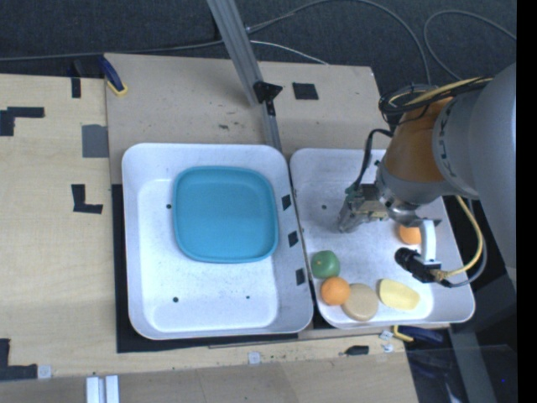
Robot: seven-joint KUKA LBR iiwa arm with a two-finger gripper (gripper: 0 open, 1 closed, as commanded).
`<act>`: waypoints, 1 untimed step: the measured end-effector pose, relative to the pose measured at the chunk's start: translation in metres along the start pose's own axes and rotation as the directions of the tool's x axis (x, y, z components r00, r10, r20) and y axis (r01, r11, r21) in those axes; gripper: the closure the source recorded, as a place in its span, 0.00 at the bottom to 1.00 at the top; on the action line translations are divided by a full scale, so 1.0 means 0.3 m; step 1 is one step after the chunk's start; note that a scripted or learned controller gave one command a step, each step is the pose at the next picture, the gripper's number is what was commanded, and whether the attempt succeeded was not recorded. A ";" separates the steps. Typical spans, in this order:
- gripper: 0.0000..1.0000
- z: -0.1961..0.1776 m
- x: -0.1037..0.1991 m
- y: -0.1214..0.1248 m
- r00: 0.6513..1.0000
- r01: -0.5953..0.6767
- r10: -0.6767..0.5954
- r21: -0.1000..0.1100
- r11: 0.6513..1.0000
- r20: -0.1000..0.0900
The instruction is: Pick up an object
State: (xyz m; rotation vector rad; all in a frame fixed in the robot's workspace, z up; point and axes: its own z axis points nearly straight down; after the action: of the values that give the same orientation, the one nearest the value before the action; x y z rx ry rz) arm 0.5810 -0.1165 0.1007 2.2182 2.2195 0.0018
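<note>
Camera view: the right bin [331, 170] is entered by the arm [419, 154], its gripper [352, 217] hung over bare floor. An empty grasp is risked, since the green ball [325, 264] and orange ball [335, 291] lie nearer the front.

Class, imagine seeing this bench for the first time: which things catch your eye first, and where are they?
The big blue plate lying in the left bin stands out most. Next comes the grey arm with its orange band, reaching in from the right over the right bin. Along that bin's near edge sits a cluster of small items: a green ball, an orange ball, a tan piece and a yellow piece.
</note>
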 end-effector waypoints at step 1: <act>1.00 -0.159 -0.018 0.028 1.000 0.000 0.000 0.001 1.000 -0.001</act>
State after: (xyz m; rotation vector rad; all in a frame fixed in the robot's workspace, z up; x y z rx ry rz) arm 0.5891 -0.1218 0.1484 2.2196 2.2200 0.0026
